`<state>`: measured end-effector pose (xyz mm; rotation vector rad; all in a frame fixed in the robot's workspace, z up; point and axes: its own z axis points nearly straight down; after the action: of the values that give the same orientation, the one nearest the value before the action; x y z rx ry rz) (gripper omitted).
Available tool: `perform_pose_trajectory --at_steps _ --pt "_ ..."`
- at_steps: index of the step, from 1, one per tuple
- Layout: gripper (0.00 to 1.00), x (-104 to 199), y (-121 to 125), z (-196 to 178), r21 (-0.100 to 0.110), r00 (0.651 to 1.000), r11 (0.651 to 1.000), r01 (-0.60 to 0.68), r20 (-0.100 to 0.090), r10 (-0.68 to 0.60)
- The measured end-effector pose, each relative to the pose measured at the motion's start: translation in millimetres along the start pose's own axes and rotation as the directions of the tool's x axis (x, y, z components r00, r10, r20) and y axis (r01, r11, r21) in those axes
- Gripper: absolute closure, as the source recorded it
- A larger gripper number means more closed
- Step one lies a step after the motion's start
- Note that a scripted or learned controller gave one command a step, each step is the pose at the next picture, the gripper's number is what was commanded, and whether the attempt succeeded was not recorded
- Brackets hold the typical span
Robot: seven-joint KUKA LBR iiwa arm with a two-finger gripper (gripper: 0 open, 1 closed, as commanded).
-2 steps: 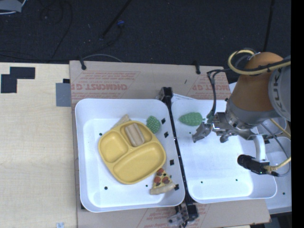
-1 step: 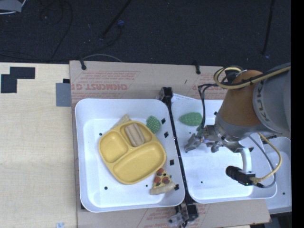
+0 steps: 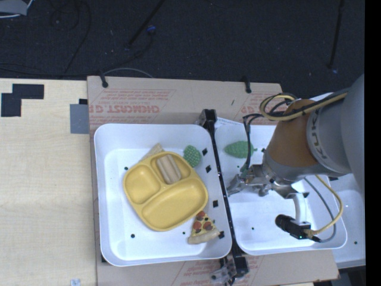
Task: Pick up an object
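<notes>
Gripper (image 3: 243,183) low in right bin (image 3: 333,243) nr divider, finger state unclear; green toy (image 3: 239,149) just behind

1. A yellow divided plate (image 3: 165,195) is seen in the left bin (image 3: 113,159), with a pizza slice (image 3: 203,229) just beside it.
2. The gripper (image 3: 244,182) is lowered into the right bin (image 3: 262,243), near a green leafy item (image 3: 239,149).

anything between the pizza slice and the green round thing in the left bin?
Yes: in the camera view the yellow divided plate lies between the pizza slice and the green round toy, its right rim filling most of that stretch.
</notes>
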<state>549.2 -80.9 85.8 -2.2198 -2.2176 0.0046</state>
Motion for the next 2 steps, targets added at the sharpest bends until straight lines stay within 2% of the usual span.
perform_pose_trajectory --at_steps 1,2 --pt "1.00 -1 0 -12 0.000 1.000 1.000 -0.006 -0.001 0.006" --pt "1.00 -1 0 -54 -0.005 1.000 1.000 0.000 0.000 0.000"
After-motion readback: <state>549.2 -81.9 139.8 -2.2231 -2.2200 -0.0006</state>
